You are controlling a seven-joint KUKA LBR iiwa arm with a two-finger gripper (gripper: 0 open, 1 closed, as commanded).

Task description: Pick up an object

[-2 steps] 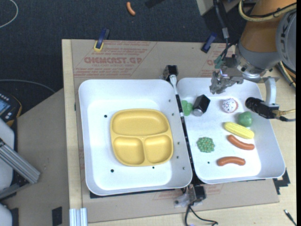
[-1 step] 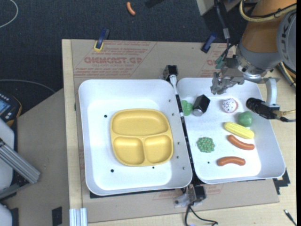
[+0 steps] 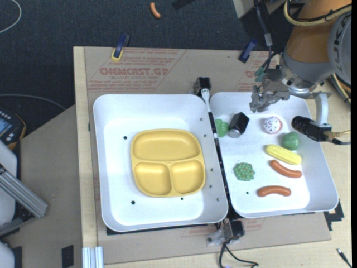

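Nearest me, a sausage [image 3: 274,191] is lying well below the pincer [image 3: 260,105], whose grip I cannot make out.

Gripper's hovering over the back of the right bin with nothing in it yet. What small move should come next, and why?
Probably a short shift toward the bin's front, then straight down. The gripper hangs near the back wall of the right white bin, gripping nothing. The closest things are the small white speckled ball just in front of it and the black cylinder beside that. The ball stands apart from its neighbours, so it looks the easier target.
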